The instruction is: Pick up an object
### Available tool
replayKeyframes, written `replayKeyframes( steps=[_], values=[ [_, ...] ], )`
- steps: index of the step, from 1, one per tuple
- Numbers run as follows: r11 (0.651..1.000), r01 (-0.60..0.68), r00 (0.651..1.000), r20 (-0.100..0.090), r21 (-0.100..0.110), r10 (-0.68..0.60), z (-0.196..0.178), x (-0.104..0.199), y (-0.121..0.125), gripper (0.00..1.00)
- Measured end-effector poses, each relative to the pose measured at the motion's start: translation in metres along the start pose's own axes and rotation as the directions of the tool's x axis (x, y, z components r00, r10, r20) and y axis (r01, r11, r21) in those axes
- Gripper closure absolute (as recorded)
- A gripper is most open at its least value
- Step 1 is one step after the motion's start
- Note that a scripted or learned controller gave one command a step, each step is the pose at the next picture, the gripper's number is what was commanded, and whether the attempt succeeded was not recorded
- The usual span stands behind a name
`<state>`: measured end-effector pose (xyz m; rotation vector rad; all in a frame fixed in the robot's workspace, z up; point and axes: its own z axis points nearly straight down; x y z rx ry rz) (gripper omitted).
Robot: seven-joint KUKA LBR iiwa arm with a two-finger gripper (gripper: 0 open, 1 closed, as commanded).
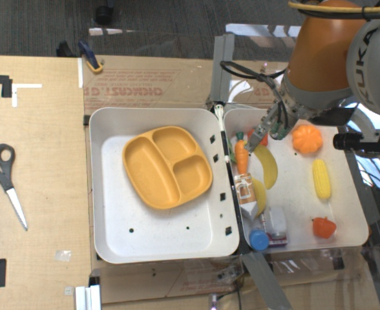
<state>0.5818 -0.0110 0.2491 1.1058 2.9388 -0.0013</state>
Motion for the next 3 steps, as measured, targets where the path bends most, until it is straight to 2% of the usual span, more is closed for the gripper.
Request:
replayKeyframes(
  steps=[1,3],
  values=[
    [0.999,-0.038,0.999,0.000,0.000,0.038,-0.023,0.026,0.050,1.00],
    [0.999,-0.033,0.999,0.006,0.001,0.033,-0.039,0.025,0.051,1.00]
  ],
)
